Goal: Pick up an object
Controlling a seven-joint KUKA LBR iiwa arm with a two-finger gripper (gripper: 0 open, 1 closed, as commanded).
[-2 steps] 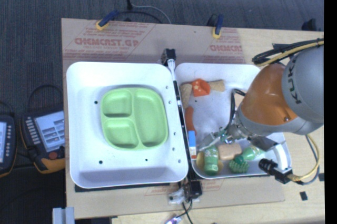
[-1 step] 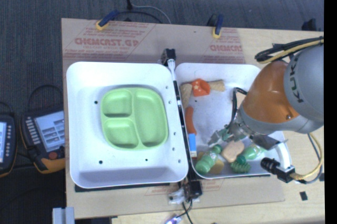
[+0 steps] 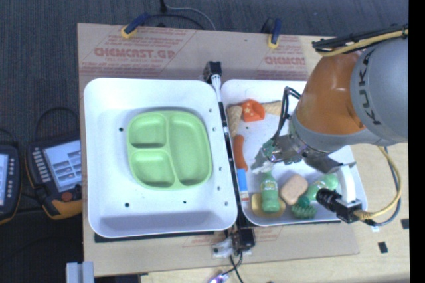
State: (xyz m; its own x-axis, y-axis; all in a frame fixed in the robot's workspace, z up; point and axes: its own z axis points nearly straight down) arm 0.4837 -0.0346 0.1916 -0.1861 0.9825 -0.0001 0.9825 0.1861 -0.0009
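The right bin point(image 3: 345, 172) holds several small objects. An orange piece point(image 3: 251, 110) lies at its back left and a long orange stick point(image 3: 239, 151) runs along its left wall. At the front are a green bottle point(image 3: 269, 196), a tan rounded lump point(image 3: 293, 188), a green brush-like item point(image 3: 305, 210) and a green piece point(image 3: 325, 182). My gripper point(image 3: 267, 157) hangs over the middle of this bin, just above the green bottle, open with nothing between its fingers. The arm hides the bin's right part.
The left bin point(image 3: 106, 142) holds a light green compartment plate point(image 3: 169, 147). A black cable fitting point(image 3: 337, 203) sticks out by the right bin's front corner. A small blue item point(image 3: 242, 181) lies by the divider.
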